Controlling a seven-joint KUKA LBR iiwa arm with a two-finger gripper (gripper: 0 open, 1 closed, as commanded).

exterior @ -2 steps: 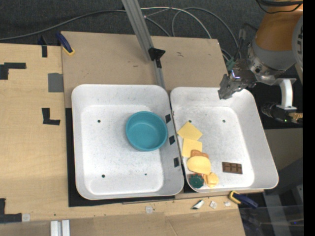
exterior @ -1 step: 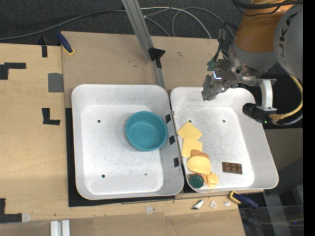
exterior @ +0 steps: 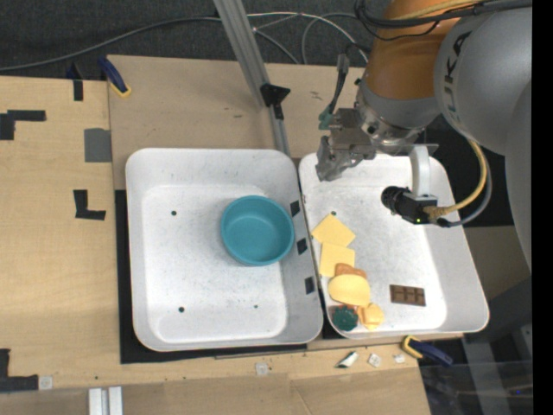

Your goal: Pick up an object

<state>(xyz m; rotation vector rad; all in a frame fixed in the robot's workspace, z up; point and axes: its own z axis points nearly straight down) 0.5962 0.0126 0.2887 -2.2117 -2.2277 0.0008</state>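
Yellow slice [exterior: 333,231] lying flat in right bin [exterior: 462,258], close to its left wall, about mid-length. Second yellow slice [exterior: 337,256] just below, touching or overlapping the first. Next down the same row: orange-yellow bun-like piece [exterior: 350,285], partly over second slice's lower edge. Teal round piece [exterior: 345,318] at bin's near left corner, touching bun piece. Small yellow-orange bit [exterior: 371,316] just beside it on the right. Brown choc bar [exterior: 407,296] flat on bin floor, apart from the row, toward the right.

Gripper [exterior: 333,158] over far left corner of right bin, near the seam between the two bins, pointing down. Apart from the top yellow slice, up-frame of it. Can't tell if spread or pressed together, too dark and small. Nothing seen pinched in it. Orange band [exterior: 415,24] and grey arm body reaching in from upper right. Black cylinder unit [exterior: 402,201] w/ yellow cable hanging off wrist, over mid part of right bin.

Left bin [exterior: 138,180] w/ blue bowl [exterior: 256,230], upright, right of centre, near the wall shared w/ right bin.

Slanted metal pole [exterior: 246,41] behind the bins. Blue-yellow clamps at bench's far left corner [exterior: 117,78] and at near edge [exterior: 423,348]. Black tape marks [exterior: 82,204] on bench at left
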